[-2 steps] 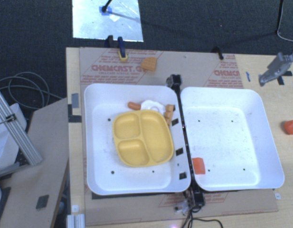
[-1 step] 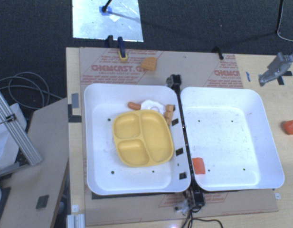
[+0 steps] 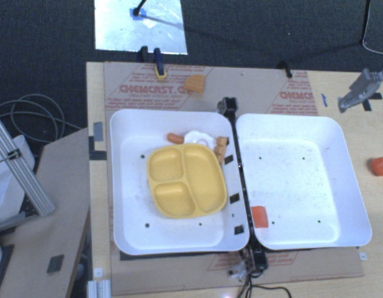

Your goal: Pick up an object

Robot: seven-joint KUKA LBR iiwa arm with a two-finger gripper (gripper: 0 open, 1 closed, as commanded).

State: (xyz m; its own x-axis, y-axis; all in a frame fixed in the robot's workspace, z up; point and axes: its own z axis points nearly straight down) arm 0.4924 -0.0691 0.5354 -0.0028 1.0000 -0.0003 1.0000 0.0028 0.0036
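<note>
Down in the shallow white left bin (image 3: pixel 124 185): crowded. Yellow three-compartment plastic plate (image 3: pixel 185 182) filling the middle, tilted a little, with bare floor along the left wall and the near wall. Tucked just behind the plate's far rim: small orange sausage-shaped piece (image 3: pixel 175 138), white rounded piece (image 3: pixel 199 138) and stubby tan block (image 3: pixel 221 146), that last one close to the dividing wall.

Across to the shallow white right bin (image 3: pixel 347 166): plenty of open room, with one small orange-red block (image 3: pixel 259 216) sitting in the near-left corner, close against the wall.

Out on the tabletop (image 3: pixel 315 275): tan cube (image 3: pixel 194 83) behind the left bin, and a small orange lump (image 3: pixel 379 165) beyond the right bin's right rim.

Up at far right: grey gripper (image 3: pixel 347 101), hanging outside both bins, well apart from every object, gripping nothing visible. Open or closed: cannot tell.
</note>
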